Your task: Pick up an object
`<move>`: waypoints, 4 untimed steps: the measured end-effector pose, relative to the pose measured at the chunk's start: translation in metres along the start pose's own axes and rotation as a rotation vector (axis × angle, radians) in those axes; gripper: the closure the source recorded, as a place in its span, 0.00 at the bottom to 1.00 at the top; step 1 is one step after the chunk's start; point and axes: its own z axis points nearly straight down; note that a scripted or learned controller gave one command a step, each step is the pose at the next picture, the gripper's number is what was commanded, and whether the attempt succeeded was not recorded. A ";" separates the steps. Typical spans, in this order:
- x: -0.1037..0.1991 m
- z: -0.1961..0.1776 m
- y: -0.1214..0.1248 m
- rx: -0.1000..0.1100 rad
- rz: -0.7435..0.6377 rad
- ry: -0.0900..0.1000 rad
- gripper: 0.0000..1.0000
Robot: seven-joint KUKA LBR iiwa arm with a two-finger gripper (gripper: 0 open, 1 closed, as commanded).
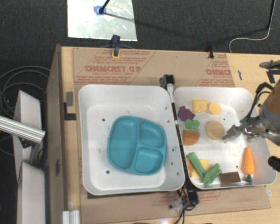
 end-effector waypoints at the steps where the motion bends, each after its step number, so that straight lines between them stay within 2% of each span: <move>1: 0.042 -0.014 0.038 -0.006 -0.014 0.002 0.00; 2: -0.001 0.026 0.007 0.002 -0.001 0.000 0.00; 3: 0.069 0.012 0.015 -0.003 -0.015 0.004 0.00; 4: 0.024 0.002 0.060 -0.008 -0.006 -0.002 0.00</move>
